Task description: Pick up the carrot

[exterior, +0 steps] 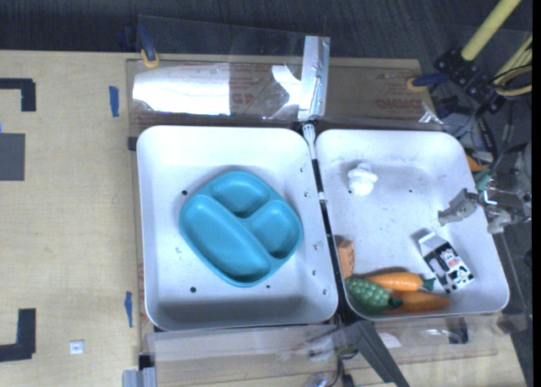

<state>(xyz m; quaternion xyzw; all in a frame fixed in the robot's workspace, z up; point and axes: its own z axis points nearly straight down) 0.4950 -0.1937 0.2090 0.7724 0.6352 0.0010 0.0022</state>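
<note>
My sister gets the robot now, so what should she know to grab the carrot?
Gripper: at the right bin's right edge, holding nothing; open or shut is unclear.
Carrot: lying along that bin's near wall, touching a green toy, a second orange piece just behind.
Blue divided plate: in the left bin.
Done: nothing yet.
Left: reach, grasp, lift the carrot.

carrot [396, 280] (right bin [397, 153]) near front wall
</note>
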